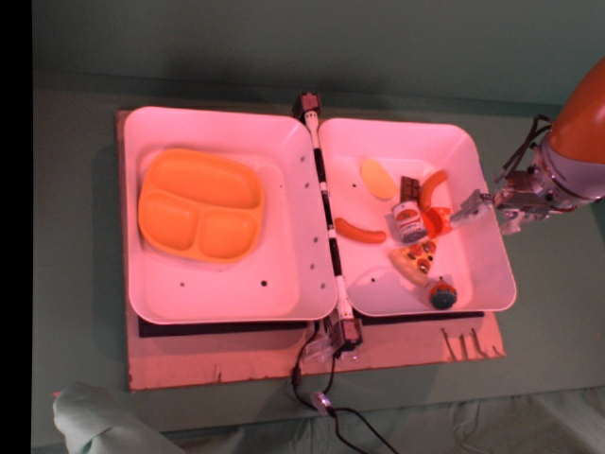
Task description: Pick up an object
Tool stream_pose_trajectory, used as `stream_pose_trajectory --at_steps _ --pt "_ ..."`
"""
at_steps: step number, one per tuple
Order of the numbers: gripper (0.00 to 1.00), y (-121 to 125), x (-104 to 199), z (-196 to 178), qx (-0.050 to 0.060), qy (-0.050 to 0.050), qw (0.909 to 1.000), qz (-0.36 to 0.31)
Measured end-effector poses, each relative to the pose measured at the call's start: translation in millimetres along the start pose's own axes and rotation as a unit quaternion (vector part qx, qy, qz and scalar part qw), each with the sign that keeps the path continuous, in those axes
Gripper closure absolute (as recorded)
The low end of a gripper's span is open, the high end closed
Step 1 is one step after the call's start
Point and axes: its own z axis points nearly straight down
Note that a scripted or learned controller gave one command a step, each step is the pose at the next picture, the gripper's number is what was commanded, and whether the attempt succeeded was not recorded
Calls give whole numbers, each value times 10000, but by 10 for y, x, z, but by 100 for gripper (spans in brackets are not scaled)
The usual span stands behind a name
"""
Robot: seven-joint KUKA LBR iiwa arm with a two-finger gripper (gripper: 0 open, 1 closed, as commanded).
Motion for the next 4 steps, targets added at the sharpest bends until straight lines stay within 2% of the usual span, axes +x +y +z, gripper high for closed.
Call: stream_pose_trajectory --at_steps 1,2,3,4 --pt "0 0 0 0 0 0 10000 0" --pt "0 -59 -87 570 32 7 10000 15" --pt "0 -159 -38 1089 34 11 10000 9" --pt "0 -173 -109 1479 -33 34 10000 -12"
